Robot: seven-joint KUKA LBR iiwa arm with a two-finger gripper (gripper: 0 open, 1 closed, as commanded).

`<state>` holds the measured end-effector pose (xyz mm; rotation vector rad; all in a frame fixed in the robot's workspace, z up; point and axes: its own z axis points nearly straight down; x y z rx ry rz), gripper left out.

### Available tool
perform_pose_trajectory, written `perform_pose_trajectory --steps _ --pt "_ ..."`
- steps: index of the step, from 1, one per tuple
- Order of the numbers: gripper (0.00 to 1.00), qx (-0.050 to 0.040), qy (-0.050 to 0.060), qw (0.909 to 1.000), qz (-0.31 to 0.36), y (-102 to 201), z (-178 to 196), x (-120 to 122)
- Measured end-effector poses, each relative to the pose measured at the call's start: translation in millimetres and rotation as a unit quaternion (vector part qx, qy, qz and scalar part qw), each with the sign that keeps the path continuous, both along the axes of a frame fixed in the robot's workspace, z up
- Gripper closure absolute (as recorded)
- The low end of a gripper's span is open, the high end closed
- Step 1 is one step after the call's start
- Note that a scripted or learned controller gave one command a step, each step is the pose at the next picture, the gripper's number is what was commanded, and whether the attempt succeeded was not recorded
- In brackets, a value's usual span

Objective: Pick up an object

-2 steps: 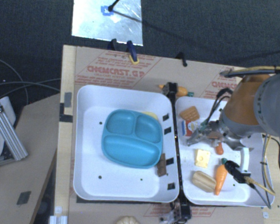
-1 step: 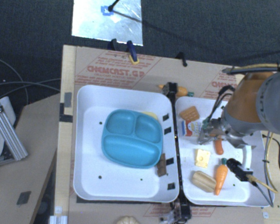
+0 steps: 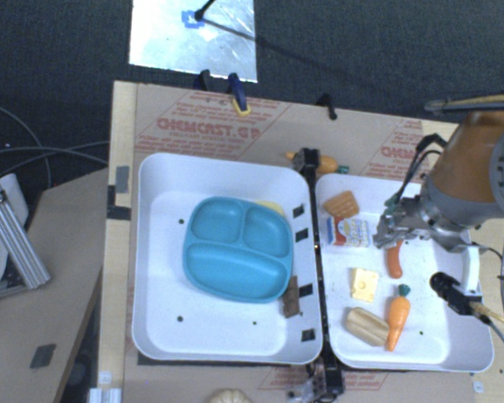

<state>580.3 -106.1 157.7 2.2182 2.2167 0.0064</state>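
Camera view: gripper (image 3: 393,232) above sausage (image 3: 394,261).

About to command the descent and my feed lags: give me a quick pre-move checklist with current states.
1. Hand over right bin: ok, near its upper middle.
2. Target under hand: cannot tell; the sausage and carton both lie close.
3. Finger state: cannot tell.
4. Nothing held yet: cannot tell.
5. Other items spaced apart: ok; cheese, carrot, bread and the roll lie apart.
6. Left bin undisturbed: ok, blue tray lies flat.
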Motion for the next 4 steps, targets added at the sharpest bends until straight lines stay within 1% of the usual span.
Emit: perform_pose_trajectory --steps 1,2,3,4 --pt "1.0 0.0 -0.001 1.0 0.003 7 62 3" --pt "1.0 0.0004 0.002 1.0 0.003 8 67 4" --pt "1.0 0.0015 0.001 1.0 0.005 47 60 50" --pt "1.0 0.001 0.001 1.0 0.004 72 59 88"
